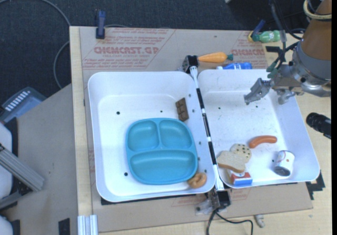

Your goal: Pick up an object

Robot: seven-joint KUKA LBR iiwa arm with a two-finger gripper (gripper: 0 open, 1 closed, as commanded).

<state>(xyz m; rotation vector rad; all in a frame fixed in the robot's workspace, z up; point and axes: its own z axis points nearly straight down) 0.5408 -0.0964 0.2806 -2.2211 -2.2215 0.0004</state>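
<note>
Gripper [258,91], fingers parted, nothing held, hangs at twelve o'clock of the right bin [300,139]; your sausage [262,140] at five o'clock could roll from a pinch.

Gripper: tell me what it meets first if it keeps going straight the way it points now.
The gripper points left and down over the right bin. Likely it meets that bin's bare white floor first; depth is unclear.

Arm [316,44]: reaches in from the right edge, orange band above a grey wrist.
Wrist: tilted down and toward the left.
Hand [258,91]: grey, pointing left and downward, nothing visible between its fingers.
</note>
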